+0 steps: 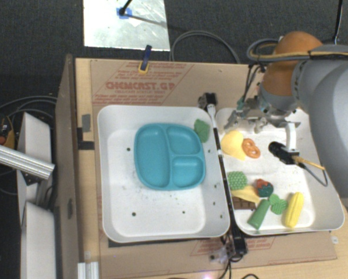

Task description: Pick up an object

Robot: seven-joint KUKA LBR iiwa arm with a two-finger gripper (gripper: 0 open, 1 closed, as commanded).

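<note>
Where the gripper (261,121) hangs: 12 o'clock of the right bin (331,214); open or closed, cannot tell
Yellow fruit (231,144): at gripper's 7 o'clock, near; orange ring (251,149) touching it
Left bin (116,214): teal plate (169,156) central

1. Two bins sit side by side, the left bin (117,190) and the right bin (320,197).
2. A divided plate (169,156) lies in the middle of the left bin, with a leaf (202,130) touching its rim at 2 o'clock.
3. In the right bin, a lemon (232,144) lies at 10 o'clock, with a pretzel (251,149) touching it at its 3 o'clock.
4. A corn cob (293,209) lies at 5 o'clock and a cucumber (259,214) at 7 o'clock.
5. The gripper (260,122) hangs over that bin's 12 o'clock end.
</note>
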